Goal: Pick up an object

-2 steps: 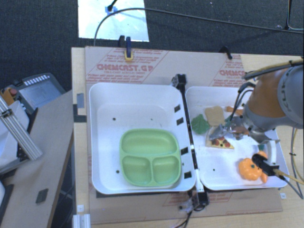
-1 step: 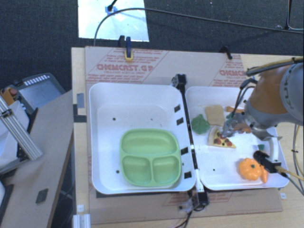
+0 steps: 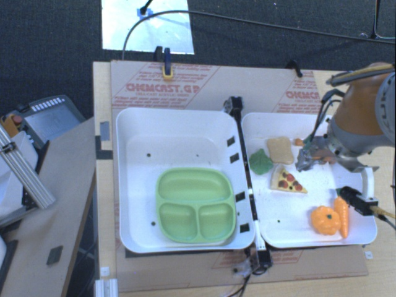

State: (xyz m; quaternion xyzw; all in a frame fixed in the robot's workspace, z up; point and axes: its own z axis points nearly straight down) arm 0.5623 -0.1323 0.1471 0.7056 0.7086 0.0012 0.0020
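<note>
1. Bench top (image 3: 185, 79): printed cardboard sheet under two shallow white bins set side by side, dark carpet beyond; a grey table enters at the lower left of the frame.
2. Left bin (image 3: 142, 135): holds one green three-compartment tray (image 3: 195, 204), lying flat toward the bin's near edge.
3. Right bin (image 3: 278, 228), near part: orange pumpkin (image 3: 323, 220) touching an orange carrot (image 3: 343, 215); the carrot's long axis runs roughly near to far.
4. Right bin, middle: pizza slice (image 3: 287, 180), tip toward frame left, crust edge toward frame right; green leafy piece (image 3: 260, 162) just beside it.
5. Right bin, far part: tan bread slice (image 3: 280, 150), flat.
6. Gripper (image 3: 306, 159): lowered just right of the bread; fingers blurred and partly hidden by the wrist, so their opening and any grasp cannot be made out.
</note>
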